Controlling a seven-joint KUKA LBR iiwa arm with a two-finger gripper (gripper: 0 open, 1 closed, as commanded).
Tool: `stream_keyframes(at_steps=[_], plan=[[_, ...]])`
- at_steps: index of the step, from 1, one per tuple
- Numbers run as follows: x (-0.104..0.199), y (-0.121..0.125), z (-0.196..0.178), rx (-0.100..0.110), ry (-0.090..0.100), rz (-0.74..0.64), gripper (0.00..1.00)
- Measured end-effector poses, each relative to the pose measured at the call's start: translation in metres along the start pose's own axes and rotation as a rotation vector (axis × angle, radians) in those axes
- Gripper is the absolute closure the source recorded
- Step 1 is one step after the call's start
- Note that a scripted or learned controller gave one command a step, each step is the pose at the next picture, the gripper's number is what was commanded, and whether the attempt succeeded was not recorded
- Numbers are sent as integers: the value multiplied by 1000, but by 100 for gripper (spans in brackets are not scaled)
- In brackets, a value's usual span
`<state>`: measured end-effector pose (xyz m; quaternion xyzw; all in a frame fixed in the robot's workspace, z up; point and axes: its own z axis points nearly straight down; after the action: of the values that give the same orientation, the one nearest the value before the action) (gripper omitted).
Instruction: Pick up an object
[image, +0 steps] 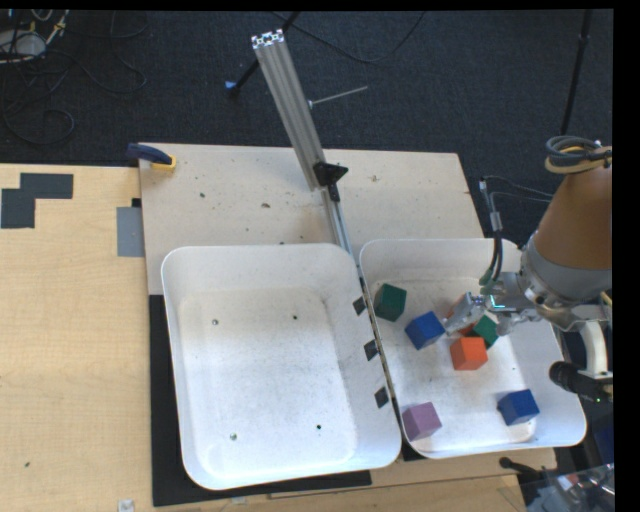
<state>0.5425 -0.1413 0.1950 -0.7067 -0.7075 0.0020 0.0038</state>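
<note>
A: Right bin, what lies in it?

B: Six blocks. Dark green block near the upper left, close to the divider between the bins. Blue block just below and right of it. Orange block right of that, near the bin's middle. A second, smaller green block just above the orange one, touching or nearly so. Purple block at the lower left corner. Second blue block at the lower right, near the rim.

A: Arm position?

B: Grey arm with its orange band comes in from the right, over the right bin's far edge. The pincer sits low over the cluster in the middle, between the first blue block and the small green one, just above the orange one.

A: Pincer apart or together? Anything gripped?

B: Cannot tell. The metal parts blur into the blocks beneath. Nothing visibly clamped.

A: Left bin?

B: White floor with a few dark specks.

A: Surroundings?

B: Both bins rest on the pale bench. A slanted aluminium bar rises from the bench behind the bins. A small blue and yellow item lies at the bench's upper left corner. Dark floor with cables beyond.
</note>
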Motion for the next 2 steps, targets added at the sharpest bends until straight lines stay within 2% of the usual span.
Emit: stream_keyframes(at_steps=[1,2], plan=[[-1,1,-2,-5,-1,3,0],[4,3,43,0,0,4,0]])
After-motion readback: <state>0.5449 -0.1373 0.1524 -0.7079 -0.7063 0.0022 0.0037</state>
